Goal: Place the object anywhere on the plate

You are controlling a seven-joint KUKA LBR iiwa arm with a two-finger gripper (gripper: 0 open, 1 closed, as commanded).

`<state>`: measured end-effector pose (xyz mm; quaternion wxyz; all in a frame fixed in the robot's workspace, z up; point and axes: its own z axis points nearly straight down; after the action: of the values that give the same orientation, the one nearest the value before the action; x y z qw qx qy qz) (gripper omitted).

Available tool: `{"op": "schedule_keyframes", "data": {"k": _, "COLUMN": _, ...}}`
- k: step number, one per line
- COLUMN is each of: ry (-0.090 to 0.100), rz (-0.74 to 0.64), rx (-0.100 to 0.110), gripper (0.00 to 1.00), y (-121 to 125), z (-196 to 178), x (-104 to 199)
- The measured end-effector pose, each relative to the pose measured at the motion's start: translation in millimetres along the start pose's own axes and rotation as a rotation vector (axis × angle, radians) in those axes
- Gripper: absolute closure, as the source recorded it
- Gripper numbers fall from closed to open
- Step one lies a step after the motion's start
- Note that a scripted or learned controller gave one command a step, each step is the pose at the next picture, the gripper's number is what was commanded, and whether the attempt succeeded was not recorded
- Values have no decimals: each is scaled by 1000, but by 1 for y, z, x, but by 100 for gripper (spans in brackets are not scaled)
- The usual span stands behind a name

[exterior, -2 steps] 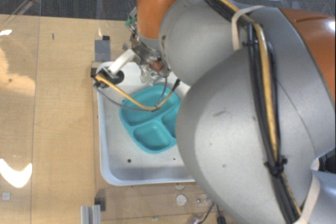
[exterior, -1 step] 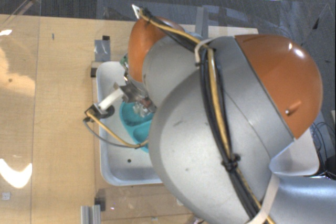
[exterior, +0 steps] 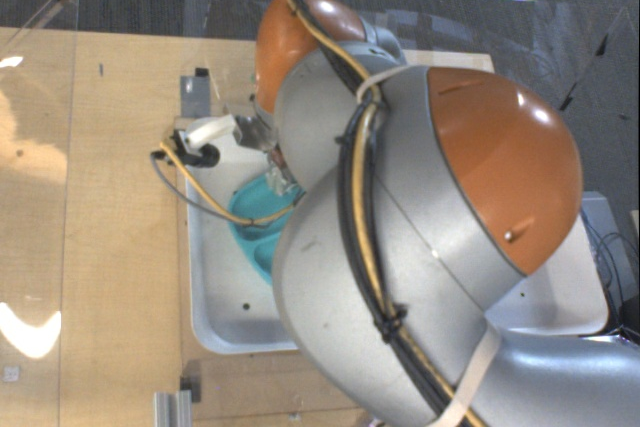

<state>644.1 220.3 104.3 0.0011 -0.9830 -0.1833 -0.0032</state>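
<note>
arm [exterior: 420,245]: showing smooth grey metal, glossy orange caps | plate [exterior: 255,215]: looking glossy teal plastic | bin [exterior: 215,305]: looking smooth white plastic | table [exterior: 100,215]: showing pale wood

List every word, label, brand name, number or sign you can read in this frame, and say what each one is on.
None: no readable text anywhere in the camera view.
The arm shows plain grey and orange shells with no legible marking.
The teal plate and the white bin carry no print.
The gripper area is too small and blurred to show any label.
</note>
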Motion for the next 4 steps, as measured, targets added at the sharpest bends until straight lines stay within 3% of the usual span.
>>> {"op": "schedule_keyframes", "data": {"k": 1, "ry": -4, "rz": -330, "rx": -1, "gripper": 100, "y": -9, "z": -44, "x": 18}}
{"op": "schedule_keyframes", "data": {"k": 2, "ry": 0, "rz": -329, "rx": -1, "gripper": 100, "y": -25, "z": 8, "x": -22}}
{"op": "schedule_keyframes", "data": {"k": 3, "ry": -3, "rz": -623, "rx": 0, "gripper": 100, "y": -29, "z": -58, "x": -30}}
{"op": "schedule_keyframes", "data": {"k": 4, "ry": -2, "rz": -279, "rx": -1, "gripper": 100, "y": 97, "z": -184, "x": -18}}
